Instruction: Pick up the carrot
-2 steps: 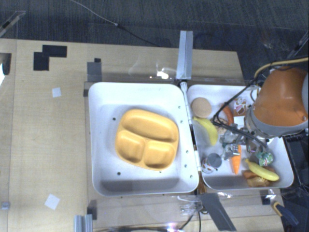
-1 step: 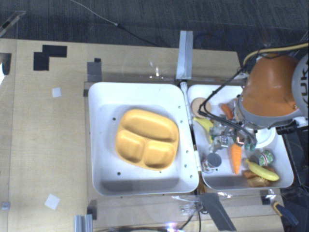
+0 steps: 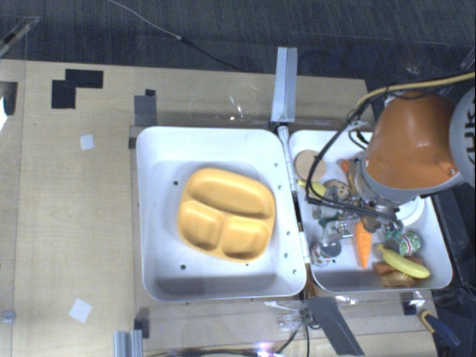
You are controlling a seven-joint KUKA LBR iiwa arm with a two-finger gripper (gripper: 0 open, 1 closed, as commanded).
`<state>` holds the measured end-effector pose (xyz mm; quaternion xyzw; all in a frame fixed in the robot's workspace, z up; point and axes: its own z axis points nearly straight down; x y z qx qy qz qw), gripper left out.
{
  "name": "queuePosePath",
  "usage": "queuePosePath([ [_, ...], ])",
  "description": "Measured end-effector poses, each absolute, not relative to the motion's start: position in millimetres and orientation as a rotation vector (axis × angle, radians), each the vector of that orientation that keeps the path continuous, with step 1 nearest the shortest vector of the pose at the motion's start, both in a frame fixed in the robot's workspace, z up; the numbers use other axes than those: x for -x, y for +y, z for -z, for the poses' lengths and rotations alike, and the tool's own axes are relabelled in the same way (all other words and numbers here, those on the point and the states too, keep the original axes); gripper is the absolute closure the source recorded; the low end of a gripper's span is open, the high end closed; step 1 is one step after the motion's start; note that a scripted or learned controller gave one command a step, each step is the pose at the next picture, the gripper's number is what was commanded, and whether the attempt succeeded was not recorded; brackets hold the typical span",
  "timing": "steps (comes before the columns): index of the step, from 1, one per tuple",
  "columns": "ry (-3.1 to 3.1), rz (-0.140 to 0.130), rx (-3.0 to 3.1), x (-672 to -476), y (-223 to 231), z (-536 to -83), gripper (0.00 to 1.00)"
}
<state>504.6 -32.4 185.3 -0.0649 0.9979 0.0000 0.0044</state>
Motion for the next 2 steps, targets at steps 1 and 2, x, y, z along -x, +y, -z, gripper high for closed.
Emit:
queuePosePath([
  [1, 3.126, 0.000, 0.203, -504.6, -32.5, -185.5, 0.00],
  [2, 3.072, -0.009, -0.578, -506.4, -84.0, -138.5, 0.00],
])
